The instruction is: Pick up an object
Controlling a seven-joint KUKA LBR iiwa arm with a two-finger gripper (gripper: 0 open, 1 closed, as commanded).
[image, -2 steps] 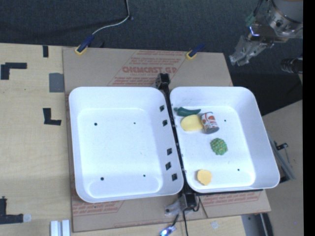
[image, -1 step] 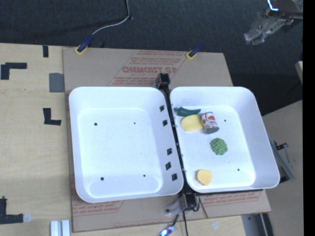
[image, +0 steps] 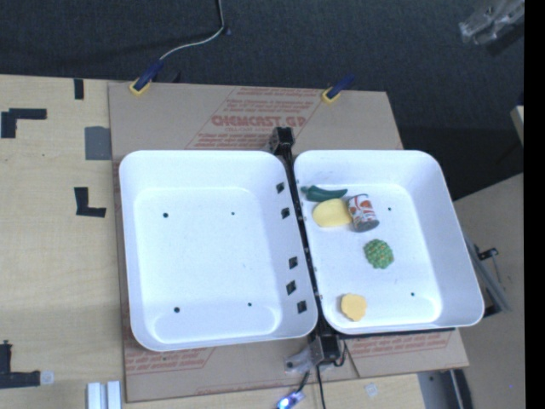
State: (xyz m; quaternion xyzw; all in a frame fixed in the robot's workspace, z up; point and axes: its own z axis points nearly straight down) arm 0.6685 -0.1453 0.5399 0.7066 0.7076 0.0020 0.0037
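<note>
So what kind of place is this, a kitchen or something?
Probably a robot test lab, not a kitchen. Two white bins sit clamped to a cardboard sheet on a bench, one holding toy food such as a small can, with a cable trailing across the dark floor.

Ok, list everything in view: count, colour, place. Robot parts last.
bins: 2, white, side by side on the board; left bin, right bin
green pepper: 1, dark green, right bin, top left, next to the lemon
lemon: 1, yellow, right bin, beside the can
can: 1, red and white label, lying right of the lemon
green ball: 1, bumpy green, middle of right bin
orange piece: 1, yellow-orange, right bin, near edge
board: 1, brown with red print, under the bins
clamps: 2, blue and yellow, board's far edge; and
cable: 1, white, on dark floor
gripper: 1, grey, top right, away from the bins
</note>
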